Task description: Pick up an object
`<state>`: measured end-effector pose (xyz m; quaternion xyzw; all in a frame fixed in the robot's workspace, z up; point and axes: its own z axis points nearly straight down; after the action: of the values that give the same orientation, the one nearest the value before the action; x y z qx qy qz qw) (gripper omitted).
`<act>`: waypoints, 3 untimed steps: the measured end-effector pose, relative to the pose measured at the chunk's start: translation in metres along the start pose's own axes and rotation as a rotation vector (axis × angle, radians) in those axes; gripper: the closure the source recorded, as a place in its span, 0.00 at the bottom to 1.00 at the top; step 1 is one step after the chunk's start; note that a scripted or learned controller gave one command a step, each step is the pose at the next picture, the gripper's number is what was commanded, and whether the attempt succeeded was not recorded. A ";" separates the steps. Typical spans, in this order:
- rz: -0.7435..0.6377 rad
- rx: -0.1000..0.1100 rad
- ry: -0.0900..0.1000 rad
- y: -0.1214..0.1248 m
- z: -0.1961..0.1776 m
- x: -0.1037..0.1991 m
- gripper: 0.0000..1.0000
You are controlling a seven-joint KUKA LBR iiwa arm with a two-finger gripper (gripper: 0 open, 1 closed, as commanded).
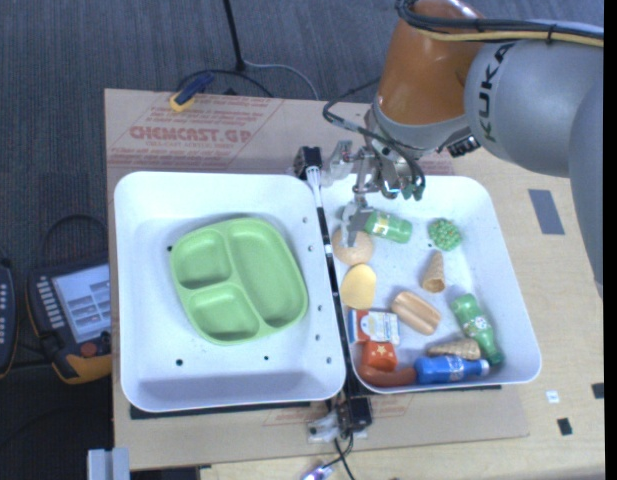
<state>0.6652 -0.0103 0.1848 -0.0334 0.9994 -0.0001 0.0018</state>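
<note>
- Camera view, looking down at a slant: the claw [360,211] hangs low over the back-left corner of the right bin [508,268], under the orange wrist band [428,53].
- Whether its fingers are spread or closed I cannot tell; the metal parts blur together against the white bin floor, and I see nothing clearly caught between them.
- Just beside the claw, toward the right, lies a small green bottle [388,229]. Its long axis runs roughly left to right across the bin, with its pale cap end nearest the claw.
- That bottle looks to me like the likeliest target, being the closest thing. A grip would do best across its short width, so I judge the claw needs a small shift to the right.
- Just in front of the claw sit a tan roll [354,251] and a yellow egg shape [358,287], close enough to be nudged.
- Farther out: a green ball [445,233], a cone [432,269], a hot dog [417,311], a second green bottle [474,325] and a blue bottle [450,369].
- The left bin [138,268] holds a green tray [238,278], well apart from the claw.
</note>
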 end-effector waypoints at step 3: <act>0.005 -0.001 0.003 -0.085 0.089 0.006 0.00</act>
<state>0.6651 -0.0959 0.0953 -0.0307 0.9995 0.0006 0.0001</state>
